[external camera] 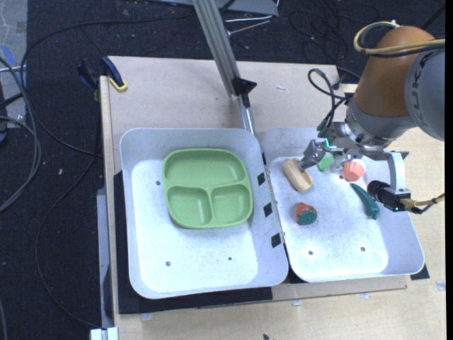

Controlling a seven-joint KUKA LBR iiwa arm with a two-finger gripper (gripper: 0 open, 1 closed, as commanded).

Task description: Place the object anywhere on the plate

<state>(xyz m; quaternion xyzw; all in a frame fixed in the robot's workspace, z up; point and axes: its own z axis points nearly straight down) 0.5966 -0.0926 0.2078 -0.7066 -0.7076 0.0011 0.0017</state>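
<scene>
I take the green plate [209, 188], lying in the left bin [141, 261], as my landmark. My gripper [316, 154] hangs well to the plate's right, over the right bin [396, 257], low beside the tan bread-like piece [298, 175]. Whether I am open or closed I cannot tell, and I see nothing in my grasp. That tan piece, the object nearest the plate, looks like my target. A small red-and-teal toy [306, 214] lies just beyond it, and a pink piece [354, 169] and teal piece [367, 200] farther off. I should straddle its narrow width, close squarely, lift clear of the bin walls, then set down in any compartment
</scene>
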